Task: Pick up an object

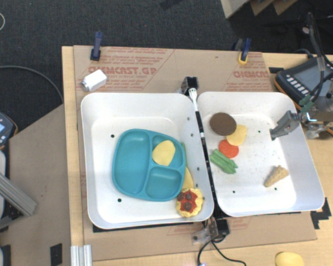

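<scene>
In the right bin (299, 198) lie a brown round patty (222, 123), a yellow slice (238, 136) touching it, an orange-red disc (228, 147), a green pea pod (223, 162) and a tan wedge (276, 175). My gripper (279, 128) hangs over that bin's right side, above and to the right of the tan wedge, apart from every item. Nothing shows in its grasp. The left bin (100, 148) holds a blue divided plate (134, 165) with a yellow piece (164, 152) on it, and a pizza slice (190, 201) at its lower right corner.
A black divider strip (200, 132) runs where the two bins meet. A white block (94, 80) lies on the cardboard behind the left bin, and clamps (244, 51) hold the board's far edge. Grey equipment (299, 81) sits at the far right.
</scene>
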`<state>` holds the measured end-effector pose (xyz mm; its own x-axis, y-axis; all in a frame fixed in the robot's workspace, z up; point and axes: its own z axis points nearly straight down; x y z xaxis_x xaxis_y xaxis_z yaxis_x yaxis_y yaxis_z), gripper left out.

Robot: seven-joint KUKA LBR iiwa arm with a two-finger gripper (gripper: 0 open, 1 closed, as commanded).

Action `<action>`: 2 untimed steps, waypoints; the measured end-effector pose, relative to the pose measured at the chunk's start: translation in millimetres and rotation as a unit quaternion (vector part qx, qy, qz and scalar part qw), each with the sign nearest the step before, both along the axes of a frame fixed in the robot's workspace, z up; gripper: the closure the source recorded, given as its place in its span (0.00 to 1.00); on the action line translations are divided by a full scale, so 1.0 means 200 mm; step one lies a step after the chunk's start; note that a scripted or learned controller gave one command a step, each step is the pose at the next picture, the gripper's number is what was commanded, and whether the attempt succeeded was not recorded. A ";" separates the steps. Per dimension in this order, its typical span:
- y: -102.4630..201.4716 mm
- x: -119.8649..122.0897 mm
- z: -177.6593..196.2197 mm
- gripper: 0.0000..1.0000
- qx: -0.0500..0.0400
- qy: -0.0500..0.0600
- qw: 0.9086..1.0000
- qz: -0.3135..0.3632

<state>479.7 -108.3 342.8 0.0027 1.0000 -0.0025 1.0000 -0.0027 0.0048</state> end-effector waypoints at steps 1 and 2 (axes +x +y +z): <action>0.04 0.00 0.76 0.00 0.000 -0.008 1.000 0.003; 0.47 0.00 0.57 0.00 0.002 0.004 1.000 0.006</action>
